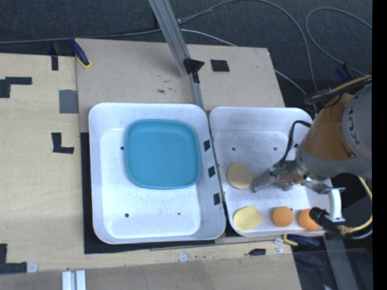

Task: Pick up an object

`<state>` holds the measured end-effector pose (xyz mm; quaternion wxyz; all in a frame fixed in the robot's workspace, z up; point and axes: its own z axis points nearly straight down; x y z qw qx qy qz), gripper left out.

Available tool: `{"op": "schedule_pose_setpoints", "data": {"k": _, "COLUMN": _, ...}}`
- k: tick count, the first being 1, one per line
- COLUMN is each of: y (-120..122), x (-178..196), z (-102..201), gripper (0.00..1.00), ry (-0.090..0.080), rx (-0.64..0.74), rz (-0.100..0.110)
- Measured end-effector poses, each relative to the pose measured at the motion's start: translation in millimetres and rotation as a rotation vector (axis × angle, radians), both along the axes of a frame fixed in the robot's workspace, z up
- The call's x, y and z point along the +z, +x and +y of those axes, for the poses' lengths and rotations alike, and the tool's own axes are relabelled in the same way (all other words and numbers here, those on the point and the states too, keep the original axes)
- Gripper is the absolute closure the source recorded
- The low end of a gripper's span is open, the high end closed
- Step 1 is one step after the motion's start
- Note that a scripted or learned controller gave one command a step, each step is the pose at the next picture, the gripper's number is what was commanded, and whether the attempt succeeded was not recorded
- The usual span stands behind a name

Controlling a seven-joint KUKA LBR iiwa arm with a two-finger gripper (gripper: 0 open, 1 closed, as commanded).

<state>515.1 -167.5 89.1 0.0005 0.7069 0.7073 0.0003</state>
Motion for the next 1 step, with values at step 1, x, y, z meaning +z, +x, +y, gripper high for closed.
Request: {"op": "schedule_pose_setpoints", "data": {"k": 1, "y": 0.3, "x": 11.9, "z": -0.9, "gripper": 1.0, "ry": -0.002, "rx": -0.001, "rz": -0.002}}
